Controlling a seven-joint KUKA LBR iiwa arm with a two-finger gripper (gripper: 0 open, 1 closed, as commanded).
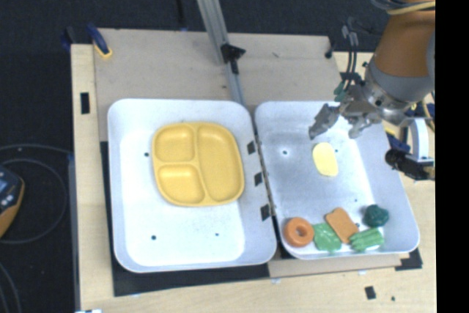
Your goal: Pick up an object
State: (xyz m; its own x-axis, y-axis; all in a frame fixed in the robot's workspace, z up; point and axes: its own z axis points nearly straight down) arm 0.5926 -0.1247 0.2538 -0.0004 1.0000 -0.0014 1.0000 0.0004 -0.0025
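One pale yellow oval object (pixel 325 159) lies in the right bin (pixel 293 179), just below the pincer (pixel 339 124), whose two fingers stand spread wide, holding nothing. Farther below sit one orange ring (pixel 298 231), one orange block (pixel 341 222) and three green pieces (pixel 366 238), shapes unclear. One yellow divided plate (pixel 198 163) lies left.

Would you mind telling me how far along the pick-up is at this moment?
Nothing looks picked yet. The gripper hangs open above the right bin, just above the pale yellow piece, with nothing between its fingers. The orange ring and the other toys sit at the bin's near edge. Descending, closing and lifting are all left.
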